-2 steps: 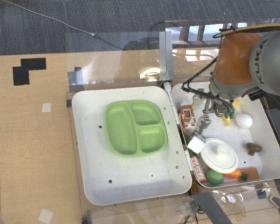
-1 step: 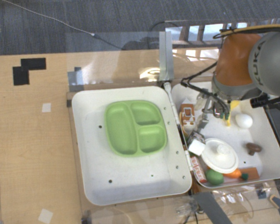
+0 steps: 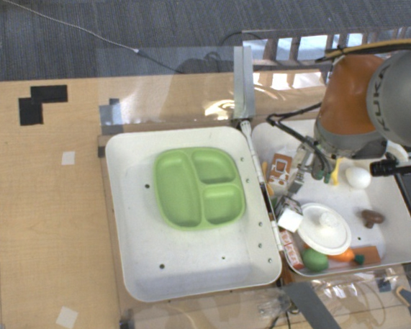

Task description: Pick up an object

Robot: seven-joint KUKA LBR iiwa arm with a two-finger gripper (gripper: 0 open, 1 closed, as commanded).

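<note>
Arm: the grey arm [image 3: 401,98] with its orange band [image 3: 351,95] reached in from the right and hung over the upper part of the right bin.
Hand: the hand [image 3: 301,171] pointed down toward the left side of the right bin, close above a small brown-and-white carton; whether it was wide or narrow could not be told, and nothing showed between its tips.
Right bin: the right bin [image 3: 408,238] held a crowd of small things.
Carton: the brown-and-white carton [image 3: 278,169] lay near the bin's left wall, just under the hand.
Egg: a white egg shape [image 3: 357,177] lay to the right of the hand, near the arm's wrist.
Lidded dish: a round white lidded dish [image 3: 325,229] sat in the lower middle of the bin.
White block: a small white block [image 3: 290,221] touched the dish's left edge.
Green ball: a green ball [image 3: 315,259] lay at the bin's front wall, just below the dish.
Carrot: an orange carrot-like piece [image 3: 344,257] lay beside the green ball.
Brown lump: a small brown lump [image 3: 372,217] lay apart, to the right of the dish.
Left bin: the left bin [image 3: 151,274] carried a green divided plate [image 3: 199,188] lying flat near its middle.
Table: both bins stood side by side on the pale wooden table [image 3: 44,212].
</note>
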